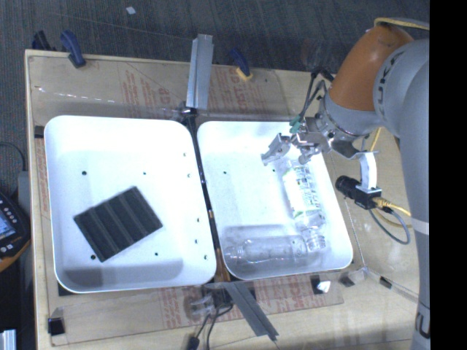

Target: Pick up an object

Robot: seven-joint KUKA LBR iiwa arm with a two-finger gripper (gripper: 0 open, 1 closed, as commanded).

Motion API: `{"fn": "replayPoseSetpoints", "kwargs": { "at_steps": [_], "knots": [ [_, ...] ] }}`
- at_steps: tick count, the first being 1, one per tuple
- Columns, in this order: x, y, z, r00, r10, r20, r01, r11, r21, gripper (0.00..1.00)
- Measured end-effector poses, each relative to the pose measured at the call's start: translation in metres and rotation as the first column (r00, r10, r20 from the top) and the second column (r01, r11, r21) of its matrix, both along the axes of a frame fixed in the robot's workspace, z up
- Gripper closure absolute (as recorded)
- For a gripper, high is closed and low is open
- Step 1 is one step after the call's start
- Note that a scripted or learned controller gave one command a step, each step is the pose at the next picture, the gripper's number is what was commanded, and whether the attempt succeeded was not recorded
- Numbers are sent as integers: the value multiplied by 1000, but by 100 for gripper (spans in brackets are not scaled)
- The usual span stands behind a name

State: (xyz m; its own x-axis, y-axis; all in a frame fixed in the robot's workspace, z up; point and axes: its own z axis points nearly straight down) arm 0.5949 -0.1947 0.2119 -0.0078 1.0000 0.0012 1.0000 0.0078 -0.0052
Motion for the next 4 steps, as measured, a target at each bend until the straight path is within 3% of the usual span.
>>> {"fn": "replayPoseSetpoints", "kwargs": {
  "at_steps": [1,2,3,4],
  "knots": [
    [6,-7,113,980,199,6,-199,980,-2,0],
    [-25,-15,6,920,392,3,-392,920,0,0],
    [-25,-14,-37,916,400,3,-400,916,0,0],
    [-34,-14,-41,977,215,0,-215,977,3,0]
  ]
}}
